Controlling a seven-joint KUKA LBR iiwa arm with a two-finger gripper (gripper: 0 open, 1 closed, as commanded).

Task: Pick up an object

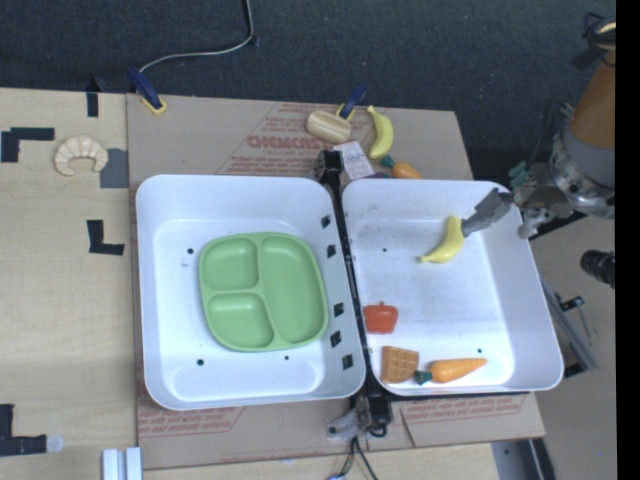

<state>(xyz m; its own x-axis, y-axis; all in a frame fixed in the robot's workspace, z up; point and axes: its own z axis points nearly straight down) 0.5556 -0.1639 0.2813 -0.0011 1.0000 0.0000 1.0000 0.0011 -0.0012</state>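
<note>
Banana (443, 242) lies in the right bin (520, 298), long axis slanting up toward the tool (490, 210) just beside its upper tip; tool opening cannot be told.

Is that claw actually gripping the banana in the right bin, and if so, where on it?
Cannot be told. The claw sits right at the upper tip of the banana, but a real grip isn't visible.

The arm (600, 128) runs off the right edge. The pincer (487, 211) overlaps the banana's (444, 243) top; its grip is too blurred to judge.
</note>
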